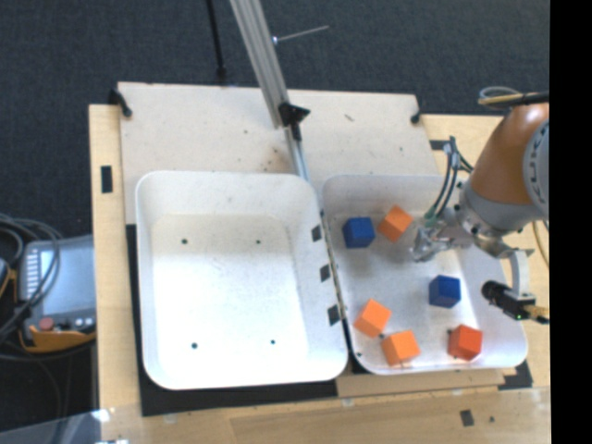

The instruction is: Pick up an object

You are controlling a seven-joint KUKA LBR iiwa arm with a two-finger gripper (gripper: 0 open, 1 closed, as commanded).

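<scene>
In the right bin (pixel 499 354), nearest the camera, sit three orange cubes (pixel 400 347), with a blue cube (pixel 445 290) just behind. Farther back, the arm's end effector (pixel 427 245) hangs beside another orange cube (pixel 396 222) and a second blue cube (pixel 359 232); whether it is parted or closed cannot be told. Descending here, it risks landing beside the cube and nudging it away.

The tool (pixel 427 245) is too small and blurred to read, and the arm (pixel 513 169) is cut off at the right.
</scene>
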